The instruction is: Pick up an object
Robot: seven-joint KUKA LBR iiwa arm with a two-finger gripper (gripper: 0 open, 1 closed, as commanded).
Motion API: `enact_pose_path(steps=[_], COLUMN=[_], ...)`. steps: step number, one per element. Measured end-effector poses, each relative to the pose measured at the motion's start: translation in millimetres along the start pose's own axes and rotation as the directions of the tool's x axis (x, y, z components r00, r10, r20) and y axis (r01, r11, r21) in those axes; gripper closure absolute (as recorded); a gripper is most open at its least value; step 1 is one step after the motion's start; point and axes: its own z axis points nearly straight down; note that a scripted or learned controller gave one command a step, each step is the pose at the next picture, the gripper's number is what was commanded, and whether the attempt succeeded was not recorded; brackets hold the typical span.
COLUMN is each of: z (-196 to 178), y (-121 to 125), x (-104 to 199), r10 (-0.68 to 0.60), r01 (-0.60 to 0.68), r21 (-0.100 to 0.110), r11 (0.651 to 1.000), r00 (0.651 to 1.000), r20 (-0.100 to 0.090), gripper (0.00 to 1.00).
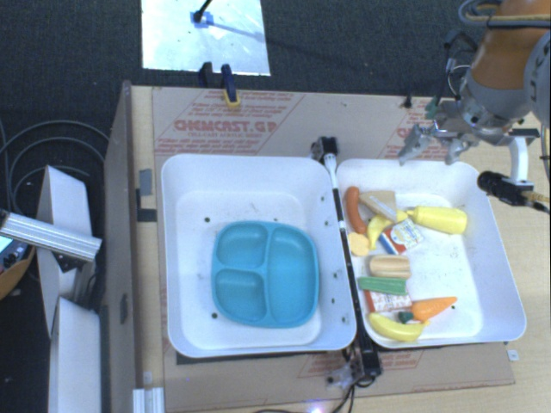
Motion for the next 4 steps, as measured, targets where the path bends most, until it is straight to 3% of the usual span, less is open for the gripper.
enact_pose_path(steps=[1,2,3,4], z=[139.6,145.9,145.0,150.5], y=[-40.4,-70.9,-120.9,-58.1], x=[34.2,23.7,31.2,24.8], r10=[0.0,0.0,0.002,-0.002], r01=[0.0,0.0,-0.001,0.002], r21=[0.013,-0.021,-0.023,-0.007], r11=[1.0,1.0,1.0,1.0], r00=[1.0,1.0,1.0,1.0], r20=[-0.003,0.004,0.008,0.001], gripper=[0.0,0.0,0.0,0.0])
